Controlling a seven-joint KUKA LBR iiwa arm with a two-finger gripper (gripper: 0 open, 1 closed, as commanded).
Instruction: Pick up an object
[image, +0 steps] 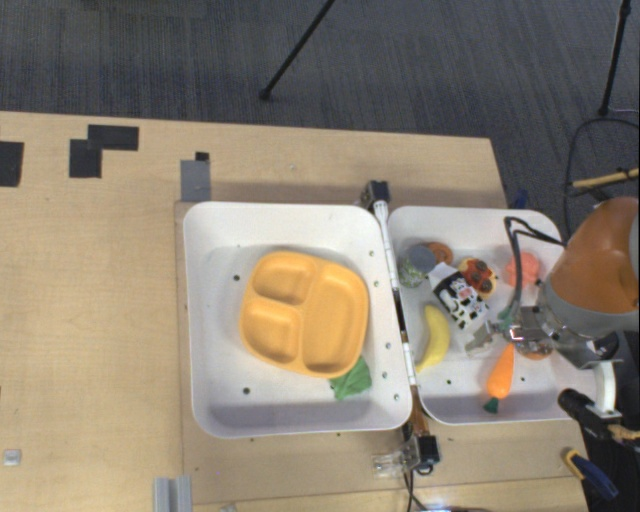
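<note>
A: What sits closest to the lens?

B: The arm (600, 265), coming in from the right over the right bin (450, 400). Its orange band bulges above the bin's right edge, and the claw (515, 335) hangs low over the bin's right half.

A: Is the claw open or closed?

B: I cannot tell; the wrist hides most of it. It is just above the carrot (500, 375), but I see nothing between its tips.

A: What else lies around the carrot?

B: The carrot has its green end pointing at the bin's near wall. To its left lies a banana (435, 338), close to the wall between the bins. Up and left of the carrot is a white box with black marks (458, 298), tilted, with a red and orange thing (478, 273) touching its upper right. Straight up from the carrot, a pink thing (522, 268) shows beside a black cable. Farther up and left sit a grey lump (418, 262) and a small brown thing (437, 248).

A: And the left bin (215, 300)?

B: A yellow divided plate (303, 312) fills its middle, well left of the carrot. A green scrap (352, 381) peeks out from under the plate's near right corner. Both bins rest on the wooden tabletop (90, 330).
</note>
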